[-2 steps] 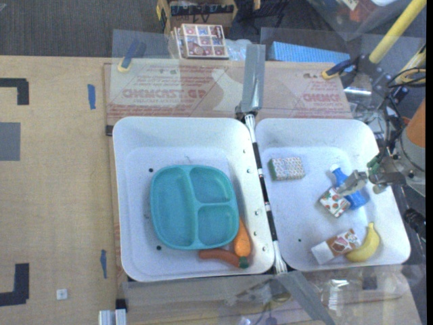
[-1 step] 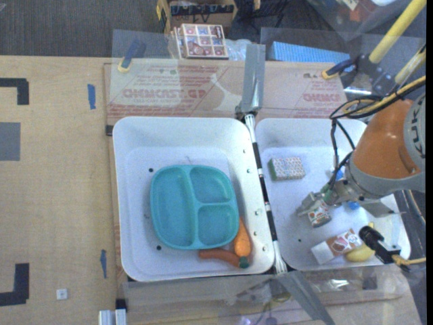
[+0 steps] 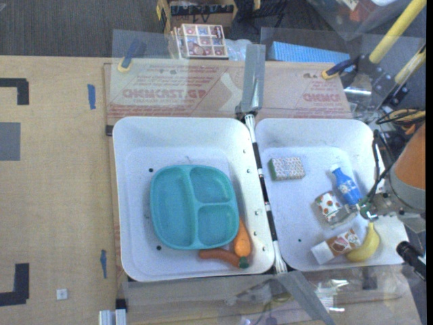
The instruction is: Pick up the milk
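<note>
From the camera above the bench [image 3: 54, 181], you had two white bins side by side. The left bin [image 3: 135, 141] held a teal tray [image 3: 193, 205] with a carrot [image 3: 242, 241] and a chili [image 3: 220, 256] just beside its lower edge. The right bin [image 3: 318, 137] held a sponge [image 3: 287, 168] near the top left, a blue bottle [image 3: 346, 185], a red-and-white carton [image 3: 328, 206], a second small carton [image 3: 336, 244] and a banana [image 3: 365, 244].

I took the milk to be the red-and-white carton in the middle of the right bin, lying tilted, just below and left of the bottle; the print was too small to be sure, and the carton touching the banana is the other candidate.

The arm [image 3: 413, 171] reached in from the right, its jaws [image 3: 357, 210] low at the carton's right edge, touching or nearly so. Whether they were spread or closed, I could not tell, and nothing showed as gripped.

Your carton looked light, with thin walls that would dent under a hard squeeze and a glossy skin that could slip. I would take it across its two flat sides near the middle, clear of the bottle.
</note>
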Motion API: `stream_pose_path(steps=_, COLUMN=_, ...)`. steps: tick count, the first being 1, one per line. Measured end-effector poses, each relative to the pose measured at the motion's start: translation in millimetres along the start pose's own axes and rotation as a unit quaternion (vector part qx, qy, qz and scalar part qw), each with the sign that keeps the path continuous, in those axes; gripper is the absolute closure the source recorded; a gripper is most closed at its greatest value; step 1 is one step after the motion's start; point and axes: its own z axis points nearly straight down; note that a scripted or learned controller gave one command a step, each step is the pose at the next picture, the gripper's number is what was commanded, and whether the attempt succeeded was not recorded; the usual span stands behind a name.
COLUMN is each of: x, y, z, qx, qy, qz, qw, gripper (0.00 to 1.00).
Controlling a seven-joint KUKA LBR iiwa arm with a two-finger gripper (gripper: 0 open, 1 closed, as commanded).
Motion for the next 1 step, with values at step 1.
stream_pose_path(steps=1, x=37.2, y=97.1, z=27.8, qx=-0.005, qy=-0.003, qz=-0.071, qw=0.9975, gripper=0.0)
